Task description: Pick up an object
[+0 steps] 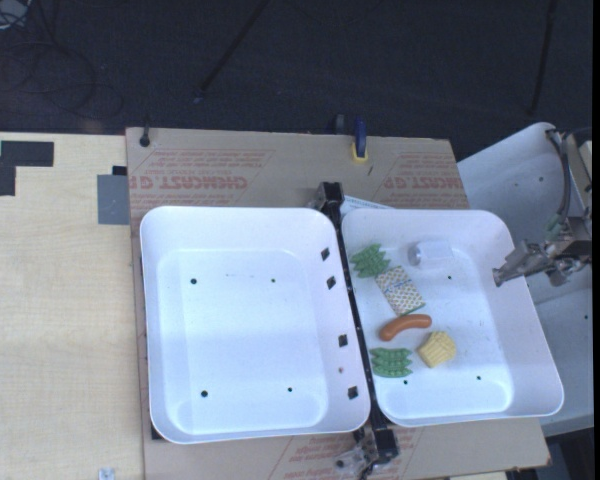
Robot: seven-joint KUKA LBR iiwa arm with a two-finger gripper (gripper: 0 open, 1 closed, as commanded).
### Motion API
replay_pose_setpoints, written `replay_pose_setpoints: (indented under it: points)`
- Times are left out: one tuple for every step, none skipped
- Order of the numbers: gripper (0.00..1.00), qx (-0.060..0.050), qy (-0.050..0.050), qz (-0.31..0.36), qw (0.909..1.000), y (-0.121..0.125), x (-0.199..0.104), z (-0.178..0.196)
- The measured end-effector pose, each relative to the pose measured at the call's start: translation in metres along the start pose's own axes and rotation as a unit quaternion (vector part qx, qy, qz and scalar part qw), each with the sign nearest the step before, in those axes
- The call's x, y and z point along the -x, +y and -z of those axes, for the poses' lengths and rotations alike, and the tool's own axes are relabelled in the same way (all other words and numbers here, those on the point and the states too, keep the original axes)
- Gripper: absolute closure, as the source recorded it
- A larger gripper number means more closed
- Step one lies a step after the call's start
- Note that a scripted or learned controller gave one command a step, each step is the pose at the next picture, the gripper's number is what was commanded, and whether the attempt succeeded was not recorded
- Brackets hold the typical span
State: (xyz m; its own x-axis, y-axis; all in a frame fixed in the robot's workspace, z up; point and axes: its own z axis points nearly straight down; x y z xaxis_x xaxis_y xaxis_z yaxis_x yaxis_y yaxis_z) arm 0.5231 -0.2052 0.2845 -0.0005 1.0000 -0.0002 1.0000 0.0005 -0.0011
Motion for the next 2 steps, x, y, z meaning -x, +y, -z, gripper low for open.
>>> replay_pose_setpoints:
  points:
    - [1.0,-0.001,0.0,0.0,1.0,0.0,0.001,0.01]
    - [1.0,-0.002,0.001,-0.001,1.0,-0.049,0.008,0.001]
